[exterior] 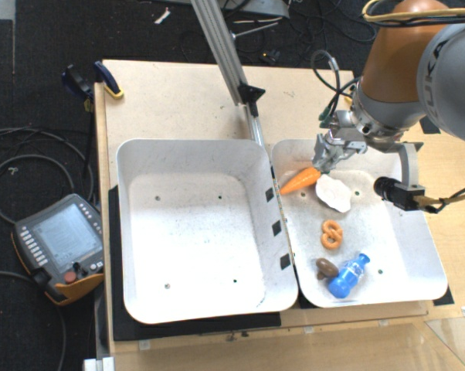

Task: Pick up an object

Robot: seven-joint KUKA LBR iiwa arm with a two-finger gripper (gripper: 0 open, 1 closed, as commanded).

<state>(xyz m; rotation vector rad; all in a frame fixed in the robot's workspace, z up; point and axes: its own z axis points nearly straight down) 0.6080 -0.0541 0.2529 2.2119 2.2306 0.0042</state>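
Observation:
My gripper hangs over the back of the right bin, its tips just above the thick end of an orange carrot. Nothing shows between the fingers. A white lumpy object lies right beside the carrot, below the gripper. Further forward lie an orange pretzel-shaped piece, a small brown object and a blue bottle.
The left bin sits beside the right one, sharing a raised middle wall. A slanted metal pole rises behind the bins. A black part on the arm hangs over the right bin's far side. A teach pendant lies off the bench at left.

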